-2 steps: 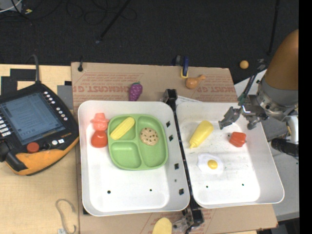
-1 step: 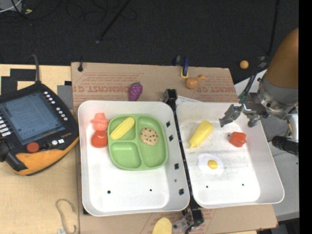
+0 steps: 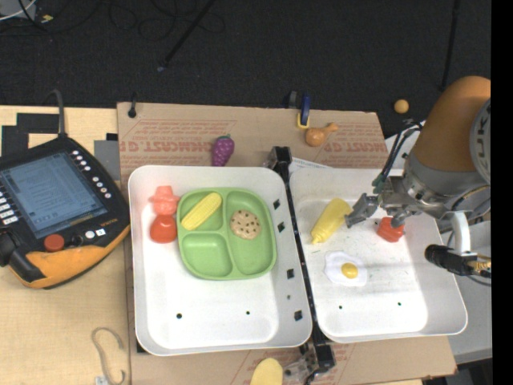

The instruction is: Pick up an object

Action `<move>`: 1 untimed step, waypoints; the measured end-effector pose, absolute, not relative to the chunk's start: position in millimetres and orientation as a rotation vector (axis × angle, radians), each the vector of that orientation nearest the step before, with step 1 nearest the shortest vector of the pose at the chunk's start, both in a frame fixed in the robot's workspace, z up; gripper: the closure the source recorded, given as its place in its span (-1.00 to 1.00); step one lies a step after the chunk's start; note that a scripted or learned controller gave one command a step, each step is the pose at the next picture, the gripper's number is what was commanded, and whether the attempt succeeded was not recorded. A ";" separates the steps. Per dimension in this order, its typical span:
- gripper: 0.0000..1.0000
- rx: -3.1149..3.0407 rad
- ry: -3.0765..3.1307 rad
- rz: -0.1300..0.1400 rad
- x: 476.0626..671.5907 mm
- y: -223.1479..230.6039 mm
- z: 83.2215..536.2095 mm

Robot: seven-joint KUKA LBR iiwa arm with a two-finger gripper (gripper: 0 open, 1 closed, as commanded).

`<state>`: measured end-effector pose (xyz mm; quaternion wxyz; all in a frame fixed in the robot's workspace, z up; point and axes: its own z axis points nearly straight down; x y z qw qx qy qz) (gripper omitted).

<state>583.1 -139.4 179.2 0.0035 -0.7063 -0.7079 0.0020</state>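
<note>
Arm: the grey KUKA arm with the orange band [image 3: 453, 127] reaches in from the right and hangs over the right shallow white plastic bin [image 3: 449, 315].

Fingers: the dark two-finger gripper [image 3: 375, 208] sits low over that bin; honestly can't tell if the fingers are open or closed from this angle, and nothing shows between them.

Nearest thing: the yellow plastic mustard bottle [image 3: 329, 220] lies just to the camera's left of the fingers, nearly touching. Its long axis runs diagonally, cap end toward the bin's near-left, fat end up by the fingers.

Other candidates: a small red toy piece [image 3: 391, 230] sits just below the wrist, and a white-and-yellow toy fried egg [image 3: 346, 271] lies a bit nearer the camera.

Likely move: looks like a short slide left and down onto the bottle, closing across its narrow width, not along it.

Room: the bottle is near the divider between the two bins, so that's the tight side; the front of the right bin is wide open.

Left bin [image 3: 152, 311]: holds a green sectioned plastic tray [image 3: 216, 259], well away from the arm.
</note>
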 end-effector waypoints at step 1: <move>-1.00 -2.216 -2.219 0.005 584.9 -147.1 125.4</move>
